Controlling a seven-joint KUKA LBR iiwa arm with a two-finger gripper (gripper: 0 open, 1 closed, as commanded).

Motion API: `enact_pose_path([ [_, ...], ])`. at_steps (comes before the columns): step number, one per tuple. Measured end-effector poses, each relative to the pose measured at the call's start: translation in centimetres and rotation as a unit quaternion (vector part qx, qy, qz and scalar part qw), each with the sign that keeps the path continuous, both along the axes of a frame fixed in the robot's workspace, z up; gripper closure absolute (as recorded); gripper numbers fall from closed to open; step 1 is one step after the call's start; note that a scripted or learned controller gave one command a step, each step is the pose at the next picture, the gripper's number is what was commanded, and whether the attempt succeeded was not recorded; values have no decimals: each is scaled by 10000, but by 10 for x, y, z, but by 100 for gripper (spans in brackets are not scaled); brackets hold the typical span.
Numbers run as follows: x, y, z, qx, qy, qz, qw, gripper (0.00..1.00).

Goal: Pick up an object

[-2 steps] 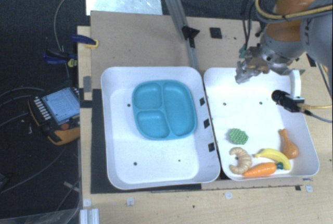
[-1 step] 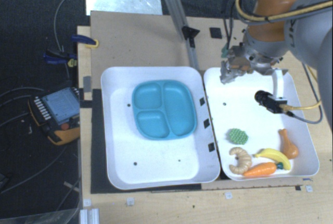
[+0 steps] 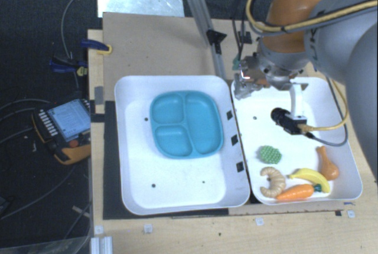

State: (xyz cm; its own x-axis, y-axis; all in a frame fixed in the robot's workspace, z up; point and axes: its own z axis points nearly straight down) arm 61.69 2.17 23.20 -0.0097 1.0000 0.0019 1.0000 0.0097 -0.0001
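Note:
My gripper (image 3: 244, 86) hangs over the far left corner of the right bin (image 3: 348, 158), just below the orange band of the arm. Toy food lies along that bin's near side, well apart from the gripper: a green knobbly piece (image 3: 270, 155), a tan croissant (image 3: 272, 181), an orange carrot (image 3: 294, 192), a yellow banana (image 3: 311, 176) and a brown drumstick (image 3: 326, 164). Nothing shows under the gripper.
The left bin (image 3: 133, 146) holds a blue divided plate (image 3: 186, 123). A grey pole (image 3: 198, 2) slants down to the gap between the bins. A yellow cable (image 3: 331, 126) and a black fitting (image 3: 287, 120) hang from the arm over the right bin.

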Motion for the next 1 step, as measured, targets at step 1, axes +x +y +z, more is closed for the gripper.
enact_pose_path([
  [1,-3,57,-10,-2,-2,1,10000,100],
])
